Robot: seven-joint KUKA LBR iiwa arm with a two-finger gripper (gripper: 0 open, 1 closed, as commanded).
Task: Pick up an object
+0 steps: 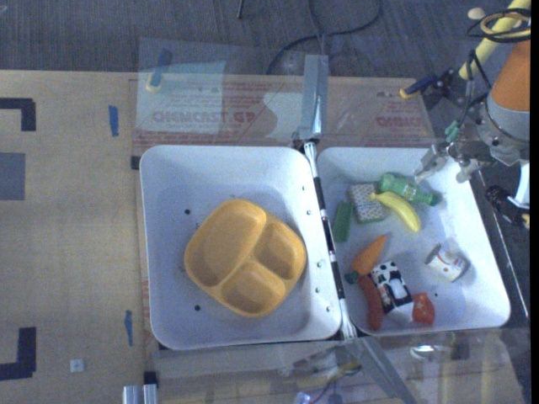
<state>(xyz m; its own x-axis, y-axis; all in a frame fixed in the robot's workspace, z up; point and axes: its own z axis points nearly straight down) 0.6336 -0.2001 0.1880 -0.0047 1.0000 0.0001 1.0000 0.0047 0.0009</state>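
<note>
- The gripper [444,162] hangs over the far right corner of the right bin [493,251], its two thin fingers [424,165] spread apart with nothing between them.
- The grey arm with its orange band [511,87] comes in from the right edge, above that same corner.
- Just beside the left fingertip lies a green bottle [407,188], on its side near the far edge of the right bin; whether the finger touches it cannot be told.
- A yellow banana [399,209] lies just in front of the bottle, touching it or nearly so.
- A small speckled sponge-like square [365,203] sits against the banana's left end.
- A green pod-like piece [342,221] lies by the left wall of the right bin.
- An orange carrot [370,255] lies tilted in the middle of that bin, pointing toward its far right.
- Toward the near edge sits a black-and-white carton [390,287] (cow-patterned, it seems), with a red sausage-like piece [371,305] on its left and a small red item [424,308] on its right.
- A white cup [446,263] with a coloured mark lies near the right wall, apart from the others.
- The left bin [168,183] carries a yellow divided plate [244,257] with three compartments, lying near its middle.
</note>
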